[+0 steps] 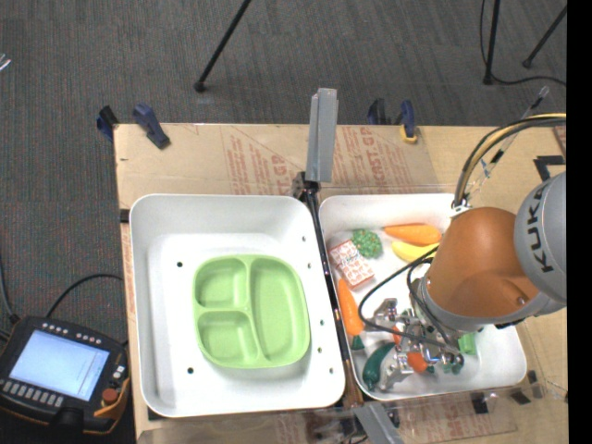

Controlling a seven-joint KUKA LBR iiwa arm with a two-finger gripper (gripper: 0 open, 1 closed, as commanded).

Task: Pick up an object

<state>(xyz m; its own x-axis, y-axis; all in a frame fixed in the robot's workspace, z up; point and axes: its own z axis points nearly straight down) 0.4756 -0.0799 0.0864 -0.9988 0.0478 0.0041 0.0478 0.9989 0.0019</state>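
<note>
Gripper (418, 351) low in right bin (435, 207), lower right of frame; grip state unreadable. Toy carrot (349, 309) alongside: light, stiff, slick; best gripped mid-body.

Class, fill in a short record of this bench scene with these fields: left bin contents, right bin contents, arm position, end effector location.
left bin contents: a green divided plate lying flat in the left bin
right bin contents: toy food in the right bin, including a carrot, broccoli, a banana, a small printed box
arm position: reaching in from the right, orange band over the right bin
end effector location: end effector low over the near end of the right bin, among the toys
</note>
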